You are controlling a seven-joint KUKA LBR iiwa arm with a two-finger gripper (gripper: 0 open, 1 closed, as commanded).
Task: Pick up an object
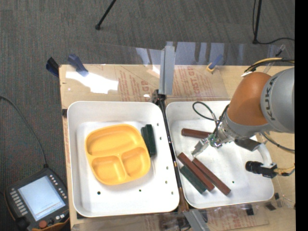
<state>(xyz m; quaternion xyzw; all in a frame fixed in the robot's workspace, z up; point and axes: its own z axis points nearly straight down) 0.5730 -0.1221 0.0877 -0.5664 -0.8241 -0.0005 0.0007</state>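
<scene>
The arm's jaws (pixel 204 145) hang low over the middle of the right bin (pixel 250 189), tilted toward its left side; whether they are apart or together cannot be told from this angle. Just beside them, toward the bin's far side, lies a short brown block (pixel 192 133). Near the bin's front-left corner lie two long brown bars (pixel 208 175) and a dark green bar (pixel 192 178), side by side on a slant. In the left bin (pixel 77 196), a yellow divided tray (pixel 117 154) lies with a dark green block (pixel 148 139) touching its right edge.
</scene>
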